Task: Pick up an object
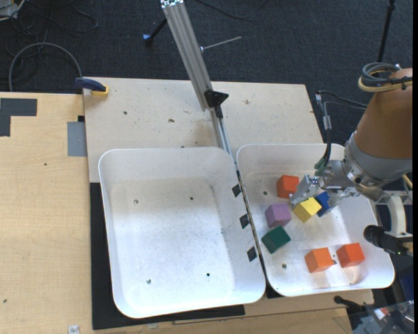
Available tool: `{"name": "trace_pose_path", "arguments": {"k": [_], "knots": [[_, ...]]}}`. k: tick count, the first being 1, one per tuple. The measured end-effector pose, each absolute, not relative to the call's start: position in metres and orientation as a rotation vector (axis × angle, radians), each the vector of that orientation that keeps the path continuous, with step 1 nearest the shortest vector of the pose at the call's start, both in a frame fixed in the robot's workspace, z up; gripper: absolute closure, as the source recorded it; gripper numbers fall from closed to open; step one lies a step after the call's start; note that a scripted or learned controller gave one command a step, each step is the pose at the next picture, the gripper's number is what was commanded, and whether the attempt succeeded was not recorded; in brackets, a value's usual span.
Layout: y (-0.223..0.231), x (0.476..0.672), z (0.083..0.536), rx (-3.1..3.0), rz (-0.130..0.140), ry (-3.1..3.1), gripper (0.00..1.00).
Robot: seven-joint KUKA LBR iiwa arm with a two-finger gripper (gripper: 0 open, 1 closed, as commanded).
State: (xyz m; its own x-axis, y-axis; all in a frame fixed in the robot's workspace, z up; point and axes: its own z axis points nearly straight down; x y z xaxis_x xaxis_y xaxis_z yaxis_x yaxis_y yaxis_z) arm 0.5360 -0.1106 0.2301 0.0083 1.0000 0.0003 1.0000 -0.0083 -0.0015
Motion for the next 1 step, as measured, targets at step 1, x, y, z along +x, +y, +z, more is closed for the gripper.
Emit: {"name": "trace_pose_path", "arguments": {"k": [1], "knots": [[-0.1273, 0.5007, 0.1873, -2.219, 0.008, -2.213, 0.00]]}}
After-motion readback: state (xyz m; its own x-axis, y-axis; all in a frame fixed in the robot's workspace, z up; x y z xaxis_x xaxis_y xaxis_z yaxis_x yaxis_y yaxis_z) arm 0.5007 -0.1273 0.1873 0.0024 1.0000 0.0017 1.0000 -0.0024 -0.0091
